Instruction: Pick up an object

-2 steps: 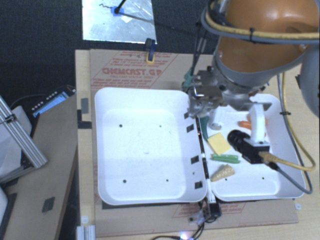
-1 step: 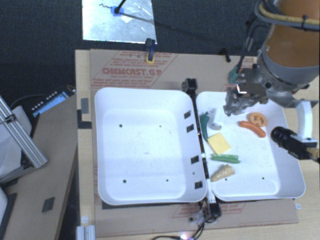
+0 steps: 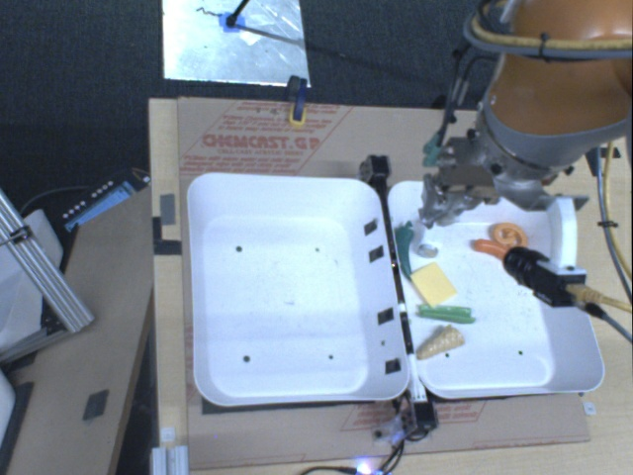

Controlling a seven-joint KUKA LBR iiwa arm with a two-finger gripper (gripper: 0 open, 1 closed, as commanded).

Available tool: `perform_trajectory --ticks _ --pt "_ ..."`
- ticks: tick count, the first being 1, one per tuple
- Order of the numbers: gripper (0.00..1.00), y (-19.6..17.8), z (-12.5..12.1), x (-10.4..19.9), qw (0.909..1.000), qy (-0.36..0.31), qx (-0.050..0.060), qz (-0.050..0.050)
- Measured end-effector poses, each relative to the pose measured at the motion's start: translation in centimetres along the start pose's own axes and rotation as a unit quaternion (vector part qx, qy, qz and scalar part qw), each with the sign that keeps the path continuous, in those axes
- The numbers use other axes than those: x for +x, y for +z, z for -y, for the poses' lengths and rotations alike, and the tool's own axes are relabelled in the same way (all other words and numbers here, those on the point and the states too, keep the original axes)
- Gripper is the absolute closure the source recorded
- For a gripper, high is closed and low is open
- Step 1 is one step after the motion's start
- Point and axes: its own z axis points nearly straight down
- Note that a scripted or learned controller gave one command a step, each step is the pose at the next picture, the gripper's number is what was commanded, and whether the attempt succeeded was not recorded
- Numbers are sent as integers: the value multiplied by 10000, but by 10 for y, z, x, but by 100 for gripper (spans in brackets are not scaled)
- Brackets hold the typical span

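My gripper [image 3: 432, 218] hangs over the far left part of the right bin [image 3: 514, 364], low above its floor. Just below it lie a small pale grey piece [image 3: 426, 249] and a dark green piece [image 3: 404, 241] against the divider. Nothing can be made out in the gripper's grasp. A yellow block [image 3: 433, 284] lies nearer the front, then a green bean pod [image 3: 446, 313] and a tan cone-shaped piece [image 3: 440, 341]. An orange piece [image 3: 503, 237] rests to the gripper's right, partly behind the arm.
The left bin [image 3: 287, 295] stands beside the right one, joined by a black clipped divider [image 3: 388, 265]. Both sit on a cardboard sheet [image 3: 257, 137]. A shiny metal plate [image 3: 232, 28] lies on the floor behind.
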Motion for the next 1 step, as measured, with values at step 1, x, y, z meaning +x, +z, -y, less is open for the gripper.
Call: perform_trajectory --ticks 1 --pt "100 -67 26 50 10000 -41 -42 -19"
